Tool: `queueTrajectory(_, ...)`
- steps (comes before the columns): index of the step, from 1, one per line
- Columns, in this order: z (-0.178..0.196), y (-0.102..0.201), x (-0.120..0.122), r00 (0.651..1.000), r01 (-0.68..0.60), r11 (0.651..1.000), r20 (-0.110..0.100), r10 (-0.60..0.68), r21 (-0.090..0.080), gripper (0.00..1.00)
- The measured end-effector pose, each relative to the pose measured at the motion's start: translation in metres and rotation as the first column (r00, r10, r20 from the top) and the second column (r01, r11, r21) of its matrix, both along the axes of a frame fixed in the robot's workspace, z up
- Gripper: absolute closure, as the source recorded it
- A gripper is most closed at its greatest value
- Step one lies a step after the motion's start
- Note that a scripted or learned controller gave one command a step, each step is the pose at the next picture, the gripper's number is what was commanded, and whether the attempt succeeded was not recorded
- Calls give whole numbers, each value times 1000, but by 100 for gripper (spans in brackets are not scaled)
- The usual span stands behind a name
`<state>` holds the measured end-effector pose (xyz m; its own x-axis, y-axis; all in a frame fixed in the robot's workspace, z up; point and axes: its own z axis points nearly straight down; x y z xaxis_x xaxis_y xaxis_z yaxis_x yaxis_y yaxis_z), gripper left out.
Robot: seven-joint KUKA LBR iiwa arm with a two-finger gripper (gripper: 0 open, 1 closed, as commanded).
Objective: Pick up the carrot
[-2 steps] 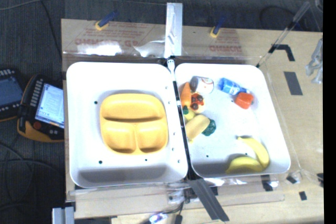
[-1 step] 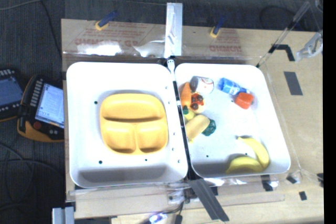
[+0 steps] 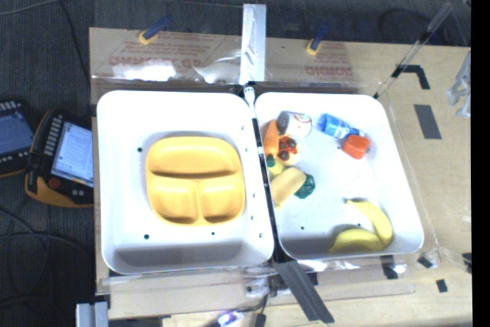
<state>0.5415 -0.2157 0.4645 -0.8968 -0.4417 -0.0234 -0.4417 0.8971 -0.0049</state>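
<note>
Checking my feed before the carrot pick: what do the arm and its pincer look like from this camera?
All I can describe is a small pale grey-white shape at the picture's right edge, beyond the right bin. I cannot tell whether it belongs to the arm. It is too small and cropped to make out any colour band, cables or markings.

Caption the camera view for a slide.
Carrot among toys at right bin's left wall; yellow tray in left bin.

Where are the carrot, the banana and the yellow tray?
carrot (image 3: 270,135): camera view, middle of its orange body.
banana (image 3: 366,230): camera view, its curved middle.
yellow tray (image 3: 196,178): camera view, its central divider.
</note>
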Motion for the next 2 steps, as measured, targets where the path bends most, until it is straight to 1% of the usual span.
queueTrajectory(1, -48, 8, 27, 981, 194, 981, -19, -194, -3, 100)
queueTrajectory(2, -130, -7, 38, 971, -240, 971, -20, 239, -5, 100)
